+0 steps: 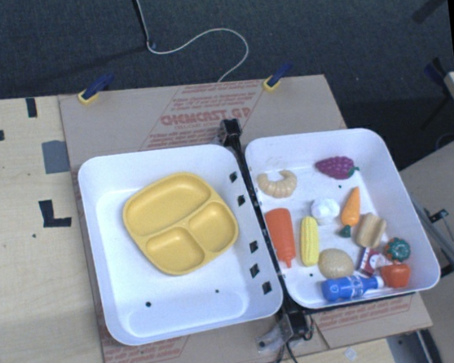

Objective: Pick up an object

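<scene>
The yellow tray (181, 222) lies alone in the left bin (120, 313); the toys crowd the right bin's (388, 157) near corner. Reaching there, I might nudge the blue bottle (351, 287) or grab two things. I cannot tell my gripper's state.

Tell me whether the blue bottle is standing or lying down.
Lying down: the blue bottle rests on its side along the right bin's near edge, its length running across the view.
</scene>
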{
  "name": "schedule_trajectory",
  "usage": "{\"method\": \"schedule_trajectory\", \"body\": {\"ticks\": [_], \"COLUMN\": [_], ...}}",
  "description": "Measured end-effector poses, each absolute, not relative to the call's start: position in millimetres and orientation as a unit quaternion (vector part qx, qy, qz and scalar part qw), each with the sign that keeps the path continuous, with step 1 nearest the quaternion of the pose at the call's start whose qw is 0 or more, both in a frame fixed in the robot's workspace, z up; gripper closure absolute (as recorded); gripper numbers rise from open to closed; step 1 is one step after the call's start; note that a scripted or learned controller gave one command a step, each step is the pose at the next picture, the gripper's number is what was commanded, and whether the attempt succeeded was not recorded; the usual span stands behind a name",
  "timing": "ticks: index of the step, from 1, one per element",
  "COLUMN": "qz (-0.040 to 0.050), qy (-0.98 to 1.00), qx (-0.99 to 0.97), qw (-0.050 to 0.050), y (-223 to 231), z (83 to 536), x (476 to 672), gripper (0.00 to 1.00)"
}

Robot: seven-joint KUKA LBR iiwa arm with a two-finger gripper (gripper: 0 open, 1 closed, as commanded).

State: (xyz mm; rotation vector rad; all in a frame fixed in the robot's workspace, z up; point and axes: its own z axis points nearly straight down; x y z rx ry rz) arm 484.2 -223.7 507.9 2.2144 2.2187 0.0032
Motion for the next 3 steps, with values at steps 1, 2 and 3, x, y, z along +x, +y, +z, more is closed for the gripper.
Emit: {"method": "schedule_trajectory", "body": {"ticks": [1,2,3], "qz": [-0.0009,-0.0009,-0.0014], "qy": [0.707,0.707,0.707], "qx": [0.707,0.707,0.707], "qw": [0.000,0.000,-0.001], "y": [-224,-224,-223], "z": [485,468,434], "x": [483.9,483.9,483.8], "gripper": [1.00,1.00,1.00]}}
